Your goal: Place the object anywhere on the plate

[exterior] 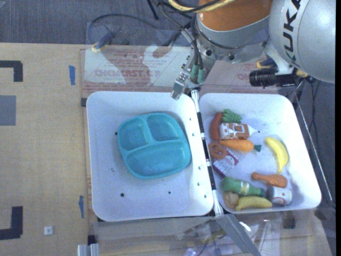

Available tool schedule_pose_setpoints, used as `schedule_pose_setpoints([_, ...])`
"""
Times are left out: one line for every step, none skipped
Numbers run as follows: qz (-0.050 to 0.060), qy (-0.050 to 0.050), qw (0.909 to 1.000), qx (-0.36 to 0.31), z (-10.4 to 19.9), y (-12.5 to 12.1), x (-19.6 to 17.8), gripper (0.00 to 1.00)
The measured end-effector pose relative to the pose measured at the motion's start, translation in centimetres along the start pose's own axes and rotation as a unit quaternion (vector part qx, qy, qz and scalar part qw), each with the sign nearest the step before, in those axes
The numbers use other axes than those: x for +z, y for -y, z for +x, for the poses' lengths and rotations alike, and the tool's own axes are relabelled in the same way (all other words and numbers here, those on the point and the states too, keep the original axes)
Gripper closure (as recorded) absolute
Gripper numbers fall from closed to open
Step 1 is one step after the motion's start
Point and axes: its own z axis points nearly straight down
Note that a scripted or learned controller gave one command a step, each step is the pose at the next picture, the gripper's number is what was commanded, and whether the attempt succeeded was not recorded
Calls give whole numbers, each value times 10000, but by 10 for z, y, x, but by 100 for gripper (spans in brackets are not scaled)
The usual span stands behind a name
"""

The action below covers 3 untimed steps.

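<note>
Blue and three-sectioned, the plate (154,145) sits in the left bin (104,196), roughly at its centre, with nothing lying on it. You will find the pincer (184,84) above the far edge of the bins, near the seam where the two meet, just beyond the plate's far right corner and apart from it. From this slanted view you cannot tell how the pincer is set, since the tip is small and dark against the cardboard. Nothing can be seen hanging from it. Your candidate objects all lie in the right bin (306,143), well apart from the pincer and nearer the camera: a carrot (237,145) beside a small carton (235,130), a red sausage (214,126) close to the dividing wall, a yellow banana (278,152) toward the right wall, a drumstick (270,180), a green bottle (241,186) and a second banana (252,202) along the near edge. The arm's orange band (234,7) and grey wrist loom over the far side of the right bin.
</note>
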Motion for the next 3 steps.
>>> schedule_pose_setpoints([-1, -13, 10000, 72, 18, -40, 108, 100])
schedule_pose_setpoints([0, -18, 9940, -1097, 83, -44, 183, 100])
schedule_pose_setpoints([5, -21, 9923, -1241, 120, -17, 178, 100])
